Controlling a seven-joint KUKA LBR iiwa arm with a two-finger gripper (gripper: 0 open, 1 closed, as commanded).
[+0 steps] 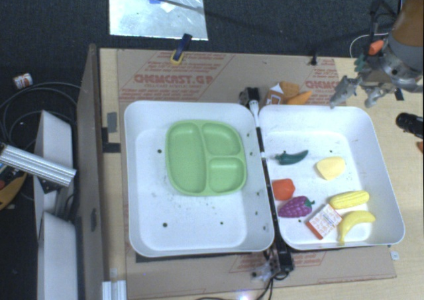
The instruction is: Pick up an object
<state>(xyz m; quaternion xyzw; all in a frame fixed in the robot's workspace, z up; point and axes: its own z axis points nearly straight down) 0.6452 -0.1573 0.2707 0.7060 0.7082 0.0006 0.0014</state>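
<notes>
While the grey two-finger gripper hangs beyond the far rim of the shallow white right-hand bin, its jaws spread wide and holding nothing, every possible target lies well apart from it. The main risk, as I judge it, is crowding. At the near end of that bin, 4 things sit almost touching: a purple toy grape cluster, a small red-and-white packet, a yellow toy corn cob and a yellow toy banana. A descent there could nudge 1 item into another, or close on 2 at once. The banana also lies close to the bin's near wall, which could block 1 of the jaws.

Safer picks sit toward the bin's middle — a dark green toy pepper, slim and curved, and a pale yellow wedge-shaped toy, blocky with open floor around it. The pepper's thinness might let it slip. An orange-red toy rests near the bin's left wall.
</notes>
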